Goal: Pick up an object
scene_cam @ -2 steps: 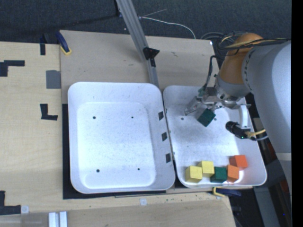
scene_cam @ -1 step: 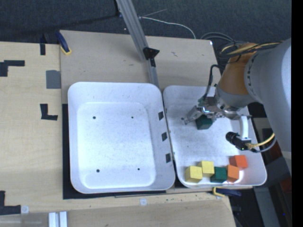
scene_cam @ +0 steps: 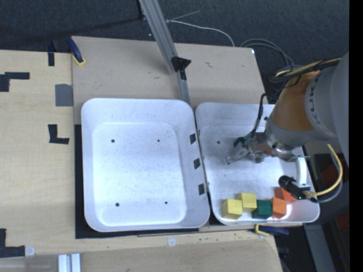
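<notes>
Four small blocks [scene_cam: 252,206] sit at the near edge of the right bin [scene_cam: 227,115]. We see the gripper [scene_cam: 238,152] above them, fingers a little apart, holding nothing.

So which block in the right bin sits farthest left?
The larger yellow block, at the row's left end; the smaller yellow, green and orange blocks lie to its right.

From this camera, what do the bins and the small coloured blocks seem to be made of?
The right bin and the left bin look like thin moulded white plastic: rounded rims, slight sheen, dark speckles. The yellow blocks, green block and orange block look matte and evenly coloured, perhaps painted wood or foam; I cannot tell which.
</notes>
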